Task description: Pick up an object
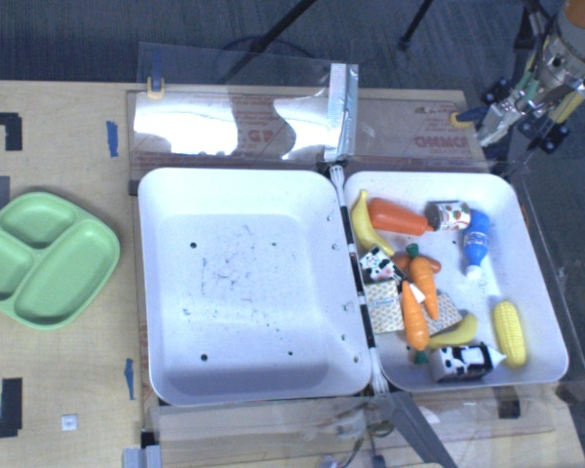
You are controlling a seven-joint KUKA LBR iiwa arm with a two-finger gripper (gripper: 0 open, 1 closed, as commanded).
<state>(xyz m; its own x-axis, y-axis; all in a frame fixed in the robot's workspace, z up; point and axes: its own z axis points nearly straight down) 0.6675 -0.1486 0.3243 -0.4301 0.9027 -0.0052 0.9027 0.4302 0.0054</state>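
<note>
Right bin [541, 291], holding toy clutter, lies below and left of gripper [526, 100], well apart. Gripper hangs outside bin's far corner; whether it is open or closed cannot be told. Candidate: orange carrot [400, 218], near bin's far-left side, below-left of gripper. Judged light, rigid, smooth plastic, likely slippery; best taken across mid-body. Corn cob [508, 331] farther below.

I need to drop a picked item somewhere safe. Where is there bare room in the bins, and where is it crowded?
The left bin offers bare floor from wall to wall. In the right bin, small patches lie between the blue bottle and the corn cob. Crowded: its left half, around the carrots, the bananas and the checkered card.
</note>
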